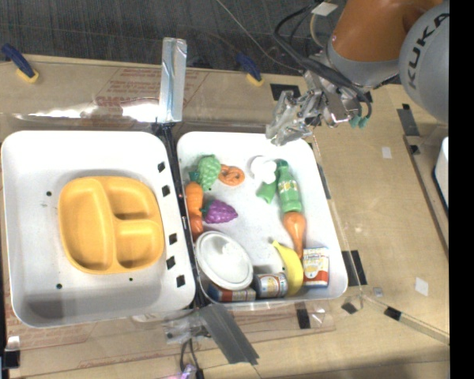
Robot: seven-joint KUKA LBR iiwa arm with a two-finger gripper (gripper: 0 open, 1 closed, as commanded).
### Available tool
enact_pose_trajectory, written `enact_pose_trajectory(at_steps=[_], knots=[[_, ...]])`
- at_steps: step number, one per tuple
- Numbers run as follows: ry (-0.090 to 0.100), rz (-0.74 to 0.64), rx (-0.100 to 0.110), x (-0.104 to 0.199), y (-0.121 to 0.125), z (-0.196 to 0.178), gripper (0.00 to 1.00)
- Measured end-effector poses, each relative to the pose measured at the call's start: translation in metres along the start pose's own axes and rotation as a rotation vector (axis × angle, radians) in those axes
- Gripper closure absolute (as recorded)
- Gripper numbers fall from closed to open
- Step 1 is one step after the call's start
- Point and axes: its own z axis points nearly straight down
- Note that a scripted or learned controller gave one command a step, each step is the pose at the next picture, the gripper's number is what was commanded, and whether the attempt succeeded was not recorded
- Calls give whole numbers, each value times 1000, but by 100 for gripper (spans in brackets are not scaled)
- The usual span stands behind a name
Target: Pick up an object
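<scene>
My gripper [287, 125] hangs over the right bin's [329, 235] far rim; how wide it stands I cannot tell. The green bottle [287, 188] lies just nearer, inside that bin, apart from me.

You look down at a slant from one fixed camera above the bench [379, 212], both white bins [16, 212] in frame, the arm [395, 22] entering at two o'clock.

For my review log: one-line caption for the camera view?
Gripper above right bin's far rim; toy food inside, yellow tray in left bin.
</scene>
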Motion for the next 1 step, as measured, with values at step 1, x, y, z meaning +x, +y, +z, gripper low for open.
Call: enact_pose_trajectory(at_steps=[1], knots=[[8, -105, -8, -12, 76, 24, 100]])
